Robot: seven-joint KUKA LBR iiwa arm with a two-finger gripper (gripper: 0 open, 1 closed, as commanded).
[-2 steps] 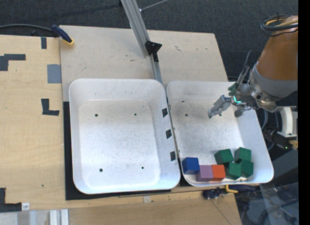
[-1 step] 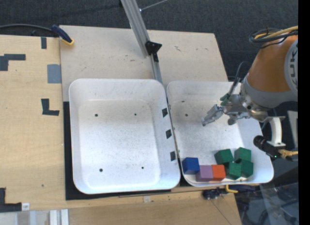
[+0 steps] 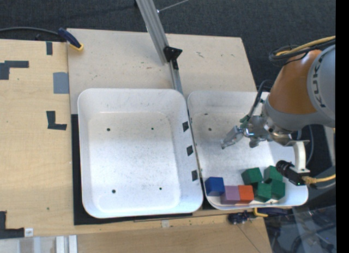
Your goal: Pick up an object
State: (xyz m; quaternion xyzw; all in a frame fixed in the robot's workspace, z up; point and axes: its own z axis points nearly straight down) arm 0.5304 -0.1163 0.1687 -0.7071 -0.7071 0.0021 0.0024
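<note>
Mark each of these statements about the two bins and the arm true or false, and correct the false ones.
1. The coloured blocks lie in the right bin. True.
2. The blue block sits in the left bin. False: it lies in the right bin, near its front left corner.
3. The tool is over the right bin. True.
4. A block sits between the tool's fingers. False: nothing shows between them.
5. The purple block lies between the blue block and the orange block. True.

Metal rail point(image 3: 154, 23) slants across bench point(image 3: 32, 137); blue-yellow clamp point(image 3: 71, 38) top left.
</note>
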